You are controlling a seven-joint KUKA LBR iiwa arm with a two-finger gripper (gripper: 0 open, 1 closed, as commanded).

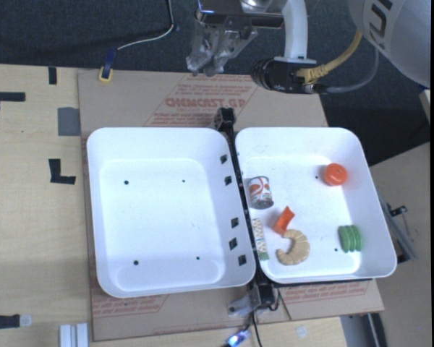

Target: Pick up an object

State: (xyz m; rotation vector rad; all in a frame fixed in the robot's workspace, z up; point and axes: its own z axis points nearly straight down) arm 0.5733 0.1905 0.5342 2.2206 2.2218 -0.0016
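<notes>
While the claw [208,62] hangs above the bench beyond both bins (I cannot tell its state), the right bin [362,157] contains a can [260,191], tomato [335,174] and croissant [294,248].

Grey-white arm [401,20] with dark lettering, a yellow cable [340,56] and metallic jaws.

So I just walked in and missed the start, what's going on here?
A robot arm is set to pick something out of two white bins. Its tool hangs above the cardboard behind the bins, with nothing between its fingers. The right bin holds a small can, an orange ball, an orange block, a croissant and a green piece. Nothing is picked up yet.
</notes>
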